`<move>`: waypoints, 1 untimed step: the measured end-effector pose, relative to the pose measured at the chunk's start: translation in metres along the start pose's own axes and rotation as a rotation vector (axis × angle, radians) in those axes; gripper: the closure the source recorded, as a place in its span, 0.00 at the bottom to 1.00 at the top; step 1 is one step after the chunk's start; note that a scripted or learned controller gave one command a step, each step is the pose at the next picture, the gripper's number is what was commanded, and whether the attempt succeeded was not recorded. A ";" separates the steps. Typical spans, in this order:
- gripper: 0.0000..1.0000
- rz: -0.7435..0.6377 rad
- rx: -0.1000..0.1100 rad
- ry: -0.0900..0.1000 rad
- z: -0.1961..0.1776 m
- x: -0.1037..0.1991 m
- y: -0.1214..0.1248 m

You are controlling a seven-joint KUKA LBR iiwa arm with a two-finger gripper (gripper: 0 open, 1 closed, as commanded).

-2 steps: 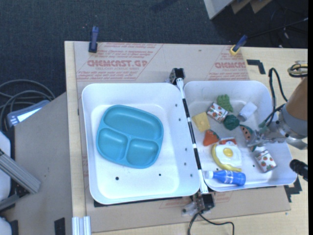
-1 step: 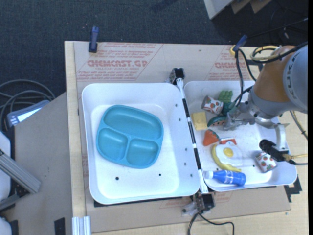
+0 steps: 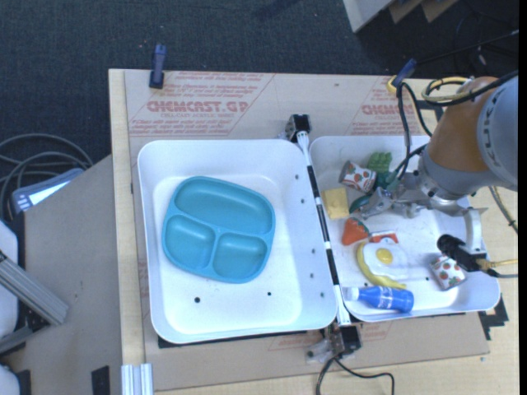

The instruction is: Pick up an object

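The arm reaches in over the right bin, and its claw hangs low in that bin's upper-left part, near the divider between the two bins. Whether the claw is spread or pressed together cannot be told, as its tip blurs into the clutter around it. Nothing is visibly pinched, so the step in hand looks like the approach or descent onto a target, not a lift. Candidates lie close: a yellow block just beside the claw toward the divider, an orange wedge-shaped piece just below it, a small red-and-white patterned cup just above, and a green toy near the bin's far edge. Farther toward the bench's near edge sit a toy banana, a fried-egg toy and a blue-and-white tube; another small patterned cup rests near the bin's right side. The left bin carries a blue divided plate, well apart from the claw. The next move probably calls for settling squarely on one item, closing firmly, then rising straight up without snagging neighbours.
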State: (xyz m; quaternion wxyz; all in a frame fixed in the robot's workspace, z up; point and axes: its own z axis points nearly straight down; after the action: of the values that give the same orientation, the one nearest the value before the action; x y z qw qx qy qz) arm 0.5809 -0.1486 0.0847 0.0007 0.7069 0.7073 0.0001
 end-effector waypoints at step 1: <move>0.00 0.000 0.000 0.002 0.000 0.037 0.051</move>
State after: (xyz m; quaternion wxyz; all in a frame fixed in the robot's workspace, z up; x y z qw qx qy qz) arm 0.6314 -0.1116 0.0850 0.0000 0.7068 0.7075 0.0006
